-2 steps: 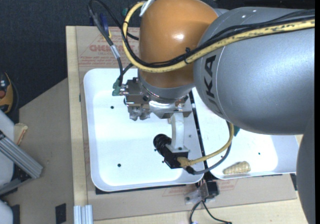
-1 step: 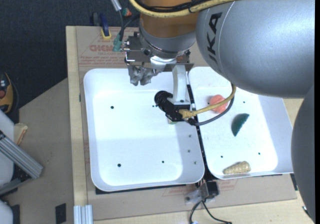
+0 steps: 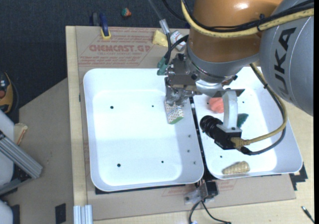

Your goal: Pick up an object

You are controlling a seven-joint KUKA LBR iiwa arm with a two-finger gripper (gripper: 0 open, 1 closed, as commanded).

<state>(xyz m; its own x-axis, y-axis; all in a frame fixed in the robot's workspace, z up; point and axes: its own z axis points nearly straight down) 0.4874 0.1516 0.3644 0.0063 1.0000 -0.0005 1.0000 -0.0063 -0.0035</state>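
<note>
My gripper [image 3: 173, 102] hangs under the big orange wrist band, over the right edge of the left bin [image 3: 130, 140]. Its fingers are shut on a small white-and-green patterned object [image 3: 174, 114], which dangles just below the fingertips, close to the wall between the two bins. In the right bin [image 3: 277, 144] lie a pink object [image 3: 216, 104], a teal object [image 3: 243, 118] and a tan ridged object [image 3: 235, 168] near the front wall. The arm hides much of the right bin's back half.
A black connector on a yellow cable [image 3: 221, 134] hangs from the arm over the right bin, beside a white bracket [image 3: 230, 111]. A brown board [image 3: 119, 46] lies behind the bins, with a blue-and-yellow clamp [image 3: 104, 25] on its far edge.
</note>
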